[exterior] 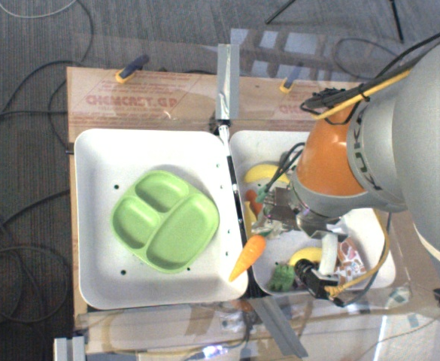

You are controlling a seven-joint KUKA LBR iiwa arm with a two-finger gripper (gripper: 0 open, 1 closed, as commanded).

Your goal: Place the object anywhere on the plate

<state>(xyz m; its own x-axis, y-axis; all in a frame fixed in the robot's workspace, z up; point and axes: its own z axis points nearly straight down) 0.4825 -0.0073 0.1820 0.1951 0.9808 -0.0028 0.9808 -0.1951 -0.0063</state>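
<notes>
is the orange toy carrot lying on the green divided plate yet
No, the orange toy carrot hangs over the divider between the two bins, well right of the green divided plate.

plate [166,221]: light green, 3 compartments, rounded-square, flat in the middle of the left bin, rotated at a slant to the bin walls.
carrot [247,256]: orange toy, tapered, tilted, tip pointing down-left, lying across the divider between the 2 bins near the front edge, well apart from the plate.
</notes>
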